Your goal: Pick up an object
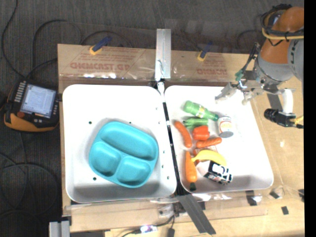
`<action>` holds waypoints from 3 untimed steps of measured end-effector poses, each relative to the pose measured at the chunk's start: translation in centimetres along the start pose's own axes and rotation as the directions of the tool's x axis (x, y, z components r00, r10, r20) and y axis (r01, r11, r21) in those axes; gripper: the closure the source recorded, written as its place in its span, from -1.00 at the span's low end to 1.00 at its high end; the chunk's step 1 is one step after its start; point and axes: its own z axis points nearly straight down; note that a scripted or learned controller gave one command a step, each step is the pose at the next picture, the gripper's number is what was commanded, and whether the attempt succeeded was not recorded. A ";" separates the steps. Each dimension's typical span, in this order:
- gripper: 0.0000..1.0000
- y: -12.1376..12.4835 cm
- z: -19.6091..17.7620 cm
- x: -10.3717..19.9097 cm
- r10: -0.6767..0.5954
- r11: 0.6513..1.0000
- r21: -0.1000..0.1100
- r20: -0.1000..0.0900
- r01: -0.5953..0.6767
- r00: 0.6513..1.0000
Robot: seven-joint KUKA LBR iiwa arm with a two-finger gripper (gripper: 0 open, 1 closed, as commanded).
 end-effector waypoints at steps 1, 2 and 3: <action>-1.00 -5.7 9.8 -2.2 -0.186 0.983 -0.006 -0.002 0.186 0.983; 1.00 -5.8 9.1 -2.2 -0.185 0.983 -0.003 -0.003 0.185 0.983; 1.00 -9.6 -5.4 5.5 -0.213 0.977 0.000 0.001 0.213 0.977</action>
